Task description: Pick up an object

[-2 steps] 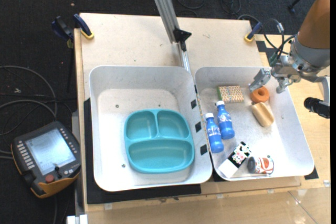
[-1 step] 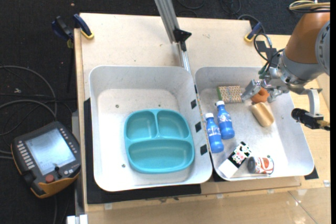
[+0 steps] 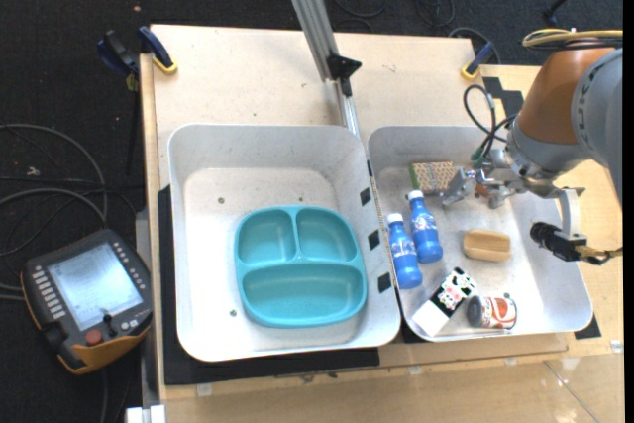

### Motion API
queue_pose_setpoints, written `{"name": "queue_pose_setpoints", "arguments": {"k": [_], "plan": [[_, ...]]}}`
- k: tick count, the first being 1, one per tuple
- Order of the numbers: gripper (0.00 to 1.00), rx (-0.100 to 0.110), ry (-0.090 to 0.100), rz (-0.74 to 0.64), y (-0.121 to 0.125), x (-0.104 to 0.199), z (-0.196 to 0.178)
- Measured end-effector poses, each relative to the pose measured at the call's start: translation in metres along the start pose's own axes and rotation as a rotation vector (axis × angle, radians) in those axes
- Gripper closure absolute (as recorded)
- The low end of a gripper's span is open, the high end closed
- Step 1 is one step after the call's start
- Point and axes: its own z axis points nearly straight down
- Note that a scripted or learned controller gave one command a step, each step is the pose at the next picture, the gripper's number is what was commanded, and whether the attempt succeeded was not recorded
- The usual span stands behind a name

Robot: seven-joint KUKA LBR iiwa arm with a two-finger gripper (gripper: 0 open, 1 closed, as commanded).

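The right bin [image 3: 570, 297] carries the pickable clutter. Two blue bottles [image 3: 414, 238] with white caps lie side by side against its left wall, caps pointing toward the far edge. Just right of them rests one tan oblong block [image 3: 486, 245], soft-edged like a sponge or bun. At the near edge sits one white carton with black cow patches [image 3: 447, 299], tilted, and beside it toward the near right corner one small red-and-white can [image 3: 492, 311] on its side. One speckled green-brown packet [image 3: 434, 175] lies near the far edge.

The left bin [image 3: 198, 163] holds a single teal tray [image 3: 299, 265] with three compartments, set at its middle.

The gripper [image 3: 470, 186] hangs over the far part of the right bin, just right of the speckled packet and beyond the tan block. I cannot tell how wide its metal tips stand, and nothing is visibly caught between them.
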Motion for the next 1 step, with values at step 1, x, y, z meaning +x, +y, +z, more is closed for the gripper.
{"name": "queue_pose_setpoints", "arguments": {"k": [1], "plan": [[1.0,-0.007,-0.002,-0.001,0.0019,-0.0004,-0.0143]]}}
